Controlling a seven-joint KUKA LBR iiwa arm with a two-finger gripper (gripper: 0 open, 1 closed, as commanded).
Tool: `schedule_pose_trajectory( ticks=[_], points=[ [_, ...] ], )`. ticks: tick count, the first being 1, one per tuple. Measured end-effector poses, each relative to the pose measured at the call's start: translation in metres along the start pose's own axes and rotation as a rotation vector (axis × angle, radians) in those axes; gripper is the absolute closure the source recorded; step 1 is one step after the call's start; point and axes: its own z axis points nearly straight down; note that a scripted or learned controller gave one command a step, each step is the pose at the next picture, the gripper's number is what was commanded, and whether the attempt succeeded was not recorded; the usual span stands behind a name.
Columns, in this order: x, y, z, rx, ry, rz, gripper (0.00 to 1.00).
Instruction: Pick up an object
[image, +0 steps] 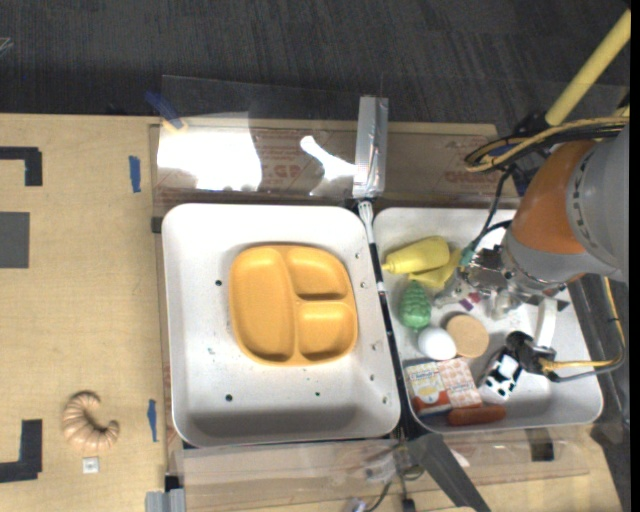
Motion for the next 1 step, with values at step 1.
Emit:
schedule_pose_trajectory(
  ticks=[1],
  points=[
    [0.0525,0.0785,0.0102,0.020,-0.005,-0.250,0.00]
  ],
)
